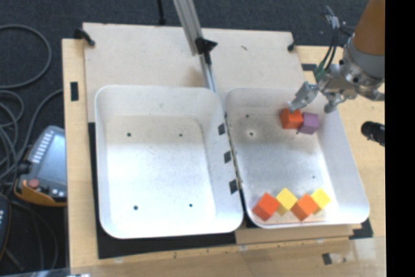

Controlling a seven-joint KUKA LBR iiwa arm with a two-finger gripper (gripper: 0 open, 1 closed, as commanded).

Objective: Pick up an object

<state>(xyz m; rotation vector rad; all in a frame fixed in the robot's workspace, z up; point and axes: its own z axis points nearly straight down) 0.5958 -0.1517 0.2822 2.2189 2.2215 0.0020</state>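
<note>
In the right bin (279,152), an orange cube (291,118) and a purple cube (309,122) lie touching near the far right corner. My gripper (316,102) hangs just above and behind them, reaching in from the right. It is open, with one finger (302,98) ending close over the orange cube and the other finger (330,103) to the right of the purple one. Nothing sits between the fingers. Along that bin's front edge lie two orange cubes (266,205) (305,206) and two yellow cubes (286,198) (320,197).
The left bin (162,159) stands beside the right one. A slanted aluminium post (185,0) rises from the bench behind the bins. Cables and a handheld pendant (42,165) lie on the floor at the left.
</note>
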